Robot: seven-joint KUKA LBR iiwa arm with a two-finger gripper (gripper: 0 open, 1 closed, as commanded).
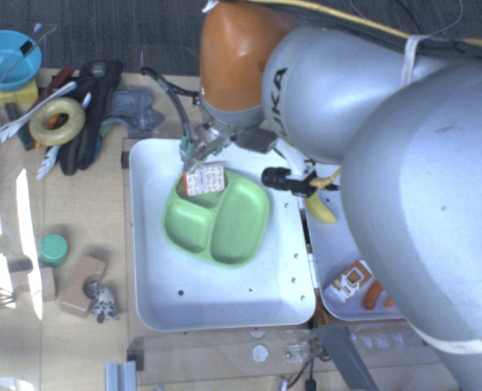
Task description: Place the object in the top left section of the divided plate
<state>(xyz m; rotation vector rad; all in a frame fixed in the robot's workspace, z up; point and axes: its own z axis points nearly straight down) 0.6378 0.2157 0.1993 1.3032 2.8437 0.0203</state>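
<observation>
The gripper (pixel 199 155) hangs over the upper left of the green divided plate (pixel 218 217), which lies in the left white bin (pixel 147 243). A small red-and-white patterned box (pixel 203 179) sits directly beneath the gripper, toward 6 o'clock from it, touching or nearly touching its tips, over the plate's top left section. Whether the gripper is clamped on the box or spread apart cannot be told from here.

"KUKA" lettering, partly visible, on arm (pixel 371 96)
</observation>
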